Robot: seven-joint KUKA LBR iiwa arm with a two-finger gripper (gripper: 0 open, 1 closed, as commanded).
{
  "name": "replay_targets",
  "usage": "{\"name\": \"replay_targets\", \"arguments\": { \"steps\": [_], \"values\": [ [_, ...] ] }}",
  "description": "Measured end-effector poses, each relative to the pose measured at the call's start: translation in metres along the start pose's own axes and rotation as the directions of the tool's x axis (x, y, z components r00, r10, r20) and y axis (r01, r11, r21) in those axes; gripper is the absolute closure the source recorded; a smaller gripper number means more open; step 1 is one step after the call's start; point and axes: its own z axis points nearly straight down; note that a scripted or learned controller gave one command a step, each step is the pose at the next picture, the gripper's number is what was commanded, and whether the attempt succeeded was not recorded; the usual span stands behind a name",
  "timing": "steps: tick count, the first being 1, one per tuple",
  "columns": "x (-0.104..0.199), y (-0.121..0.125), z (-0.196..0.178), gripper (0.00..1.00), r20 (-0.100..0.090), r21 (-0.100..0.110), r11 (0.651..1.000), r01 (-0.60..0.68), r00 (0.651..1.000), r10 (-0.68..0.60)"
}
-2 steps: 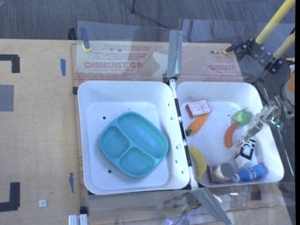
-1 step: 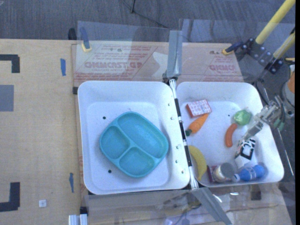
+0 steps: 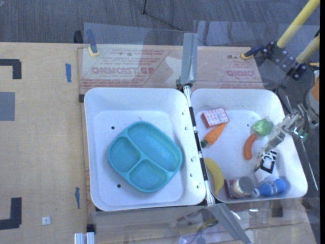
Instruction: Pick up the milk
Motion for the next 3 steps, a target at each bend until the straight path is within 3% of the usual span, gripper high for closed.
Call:
{"name": "replay_targets", "arguments": {
  "steps": [1,2,3],
  "values": [
    [0.024,-0.021,0.072,0.00,0.004,-0.003,1.000,0.010,1.000,-0.010],
    [-0.018,0.021,-0.034,0.00,0.000,0.001,0.997,-0.084,0.997,0.084],
    [0.029,-0.025,0.027,0.00,-0.004,0.002,0.999,0.033,0.999,-0.033]
  ]
}}
